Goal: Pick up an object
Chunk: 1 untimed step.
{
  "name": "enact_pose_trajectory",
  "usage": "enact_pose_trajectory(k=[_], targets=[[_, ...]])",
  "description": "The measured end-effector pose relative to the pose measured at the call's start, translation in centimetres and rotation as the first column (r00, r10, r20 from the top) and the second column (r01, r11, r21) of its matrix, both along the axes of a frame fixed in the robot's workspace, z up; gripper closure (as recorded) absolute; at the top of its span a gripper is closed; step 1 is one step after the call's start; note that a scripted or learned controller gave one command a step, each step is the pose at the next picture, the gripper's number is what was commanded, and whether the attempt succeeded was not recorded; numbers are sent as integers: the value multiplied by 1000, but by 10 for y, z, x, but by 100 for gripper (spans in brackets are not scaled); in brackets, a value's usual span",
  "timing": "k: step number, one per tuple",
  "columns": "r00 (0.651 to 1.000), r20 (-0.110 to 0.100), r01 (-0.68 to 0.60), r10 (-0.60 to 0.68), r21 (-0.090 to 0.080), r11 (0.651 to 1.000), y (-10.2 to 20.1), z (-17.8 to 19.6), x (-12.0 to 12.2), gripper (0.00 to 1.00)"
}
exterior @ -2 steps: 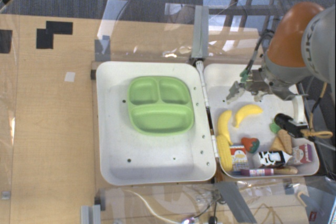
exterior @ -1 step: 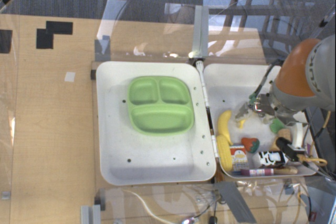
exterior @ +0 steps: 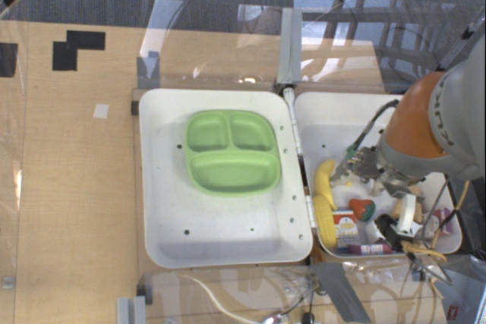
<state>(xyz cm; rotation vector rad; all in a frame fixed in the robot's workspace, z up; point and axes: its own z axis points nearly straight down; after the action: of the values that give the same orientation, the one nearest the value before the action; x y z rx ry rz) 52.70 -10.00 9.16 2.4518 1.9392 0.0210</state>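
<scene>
Two white bins sit on the worktop (exterior: 76, 163); the jaws (exterior: 363, 169) hover in the right bin (exterior: 334, 117) near a banana (exterior: 325, 180), their opening impossible to tell.

Two shallow white bins: left bin (exterior: 163, 186), right bin (exterior: 334, 114). One green divided plate (exterior: 231, 152) in left bin, three compartments. In right bin: one banana (exterior: 324, 177), one corn cob (exterior: 325, 220), one small carton (exterior: 345, 225), one red item with green tip (exterior: 363, 207), one dark marker-like stick (exterior: 364, 248). Rest of clutter under arm uncountable.
</scene>
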Motion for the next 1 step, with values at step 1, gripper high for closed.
enact_pose_trajectory(k=[1], targets=[[984,-14,-180,180,2,984,-34,96,42,0]])
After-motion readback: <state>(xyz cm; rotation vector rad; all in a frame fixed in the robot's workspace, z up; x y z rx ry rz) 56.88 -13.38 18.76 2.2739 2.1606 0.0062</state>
